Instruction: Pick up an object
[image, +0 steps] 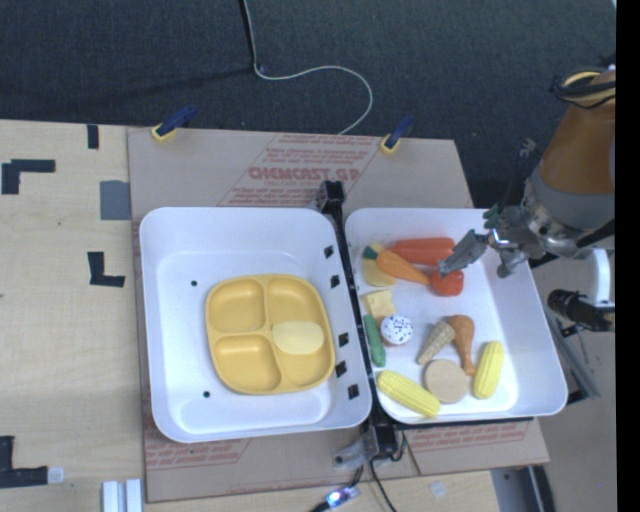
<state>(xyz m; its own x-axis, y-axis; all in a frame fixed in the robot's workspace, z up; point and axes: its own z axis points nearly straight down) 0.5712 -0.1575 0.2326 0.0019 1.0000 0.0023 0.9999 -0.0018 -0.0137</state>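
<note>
A wooden bench (60, 330) with black tape marks (100, 270) fills the left and lower part. On it lies a cardboard sheet (300, 175) with red print, held by two blue-and-yellow clamps (172, 122) at its far edge. Beyond the bench lies dark carpet (130, 55), with a thin white cable (320, 75) looping across it. The light is even and soft.

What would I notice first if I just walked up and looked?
Probably the big yellow plate with compartments, sitting in the left bin. Next, the heap of toy food in the right bin: carrots, two corn cobs and a chicken drumstick. The robot's gripper hovers over that bin's far side, near a red toy.
</note>
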